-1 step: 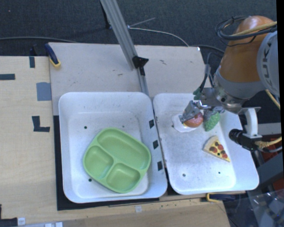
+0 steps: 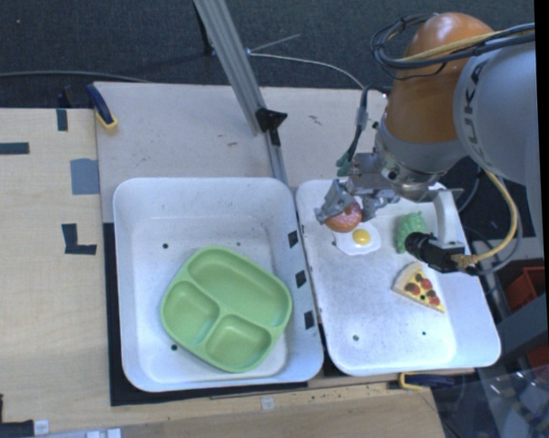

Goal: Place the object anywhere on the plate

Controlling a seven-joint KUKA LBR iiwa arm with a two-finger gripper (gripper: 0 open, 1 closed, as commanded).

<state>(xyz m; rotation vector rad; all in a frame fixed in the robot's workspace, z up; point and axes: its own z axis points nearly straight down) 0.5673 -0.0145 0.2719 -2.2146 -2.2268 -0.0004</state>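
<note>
Arm: the grey KUKA arm (image 2: 450, 79) with its orange band reaches in from 3 o'clock and bends down over the right bin (image 2: 389, 345).
Claw: the gripper (image 2: 339, 206) sits low at the right bin's 11 o'clock corner, its tips closed around a small red, tomato-like toy (image 2: 344, 220).
Object: I take that red toy to be the task's thing; it is between the fingers, right at the bin floor, and whether it is lifted I cannot tell.
Neighbours: a fried-egg toy (image 2: 359, 241) lies just beside it at its 5 o'clock; a green leafy toy (image 2: 408, 230) sits at 3 o'clock; a pizza slice (image 2: 419, 287) lies nearer the bin's middle right.
Plate: a green three-compartment plate (image 2: 227, 308) rests in the left bin (image 2: 140, 265), toward 6 o'clock, with nothing on it.
Progress: judged early; the grasp looks made, while the lift, the carry toward 9 o'clock and the release are left.
</note>
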